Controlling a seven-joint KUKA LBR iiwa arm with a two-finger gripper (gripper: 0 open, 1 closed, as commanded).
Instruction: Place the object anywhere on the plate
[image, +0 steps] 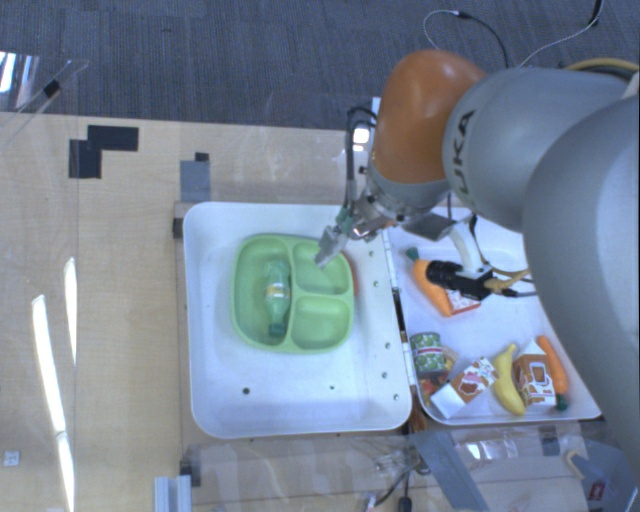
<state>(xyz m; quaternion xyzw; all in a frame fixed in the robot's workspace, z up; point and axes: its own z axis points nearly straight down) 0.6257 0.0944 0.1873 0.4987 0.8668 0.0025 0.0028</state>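
A green divided plate (293, 293) lies in the left white bin (220, 400). In the plate's long left compartment rests a small translucent green object (275, 294), bottle-like in shape. My gripper (332, 244) hangs over the plate's upper right compartment, near its right rim, and reaches down from the orange-banded wrist (425, 120). I see nothing held at its tip. The object lies apart from the gripper, to its lower left.
The right bin (585, 405) holds several toy foods: an orange carrot-like piece (438, 284), a banana (506, 381), a small can (427, 346) and packets (535, 381). The grey arm covers much of the right bin's far side. A ridge (397, 310) separates the bins.
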